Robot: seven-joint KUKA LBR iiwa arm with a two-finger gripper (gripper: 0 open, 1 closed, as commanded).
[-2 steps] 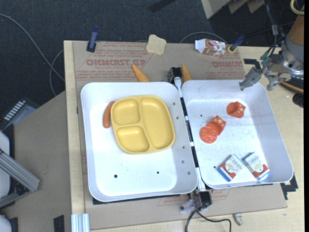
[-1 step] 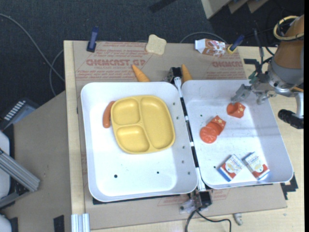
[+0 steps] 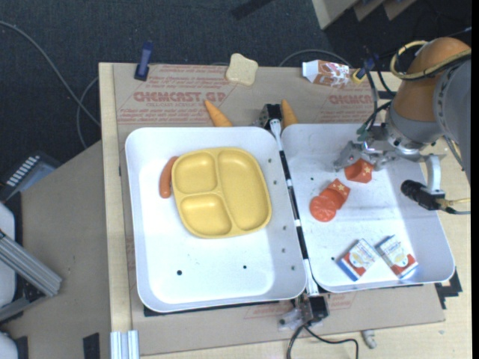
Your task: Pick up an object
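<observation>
End effector (image 3: 364,155) low over the right bin (image 3: 441,238), near its far wall. Grey arm (image 3: 430,88) with the orange band just behind it, coming in from the right of the picture. Open or shut: cannot tell from up here.

Small red block (image 3: 359,172) right under the end effector, on the near side, lying on the bin floor. Touching it or not: cannot tell. Not seen to be held.

A bit nearer to the camera than the end effector and a little to the left in the picture: a red round toy tomato (image 3: 323,209) with a small red piece (image 3: 338,191) just beside it. Much nearer still, by the front wall: two little boxes (image 3: 358,259) (image 3: 395,253) side by side.

Far to the left of the end effector in the picture: the left bin (image 3: 150,260), with a yellow plate (image 3: 221,191) with three parts in it. Toy sausage (image 3: 165,178) next to the plate's far side from the end effector.

Beyond the bins, on the tabletop (image 3: 120,126): two toy carrots (image 3: 217,114) (image 3: 288,113), a slice of toy bread (image 3: 242,69), a small carton (image 3: 327,72) and a blue clip (image 3: 142,60).
</observation>
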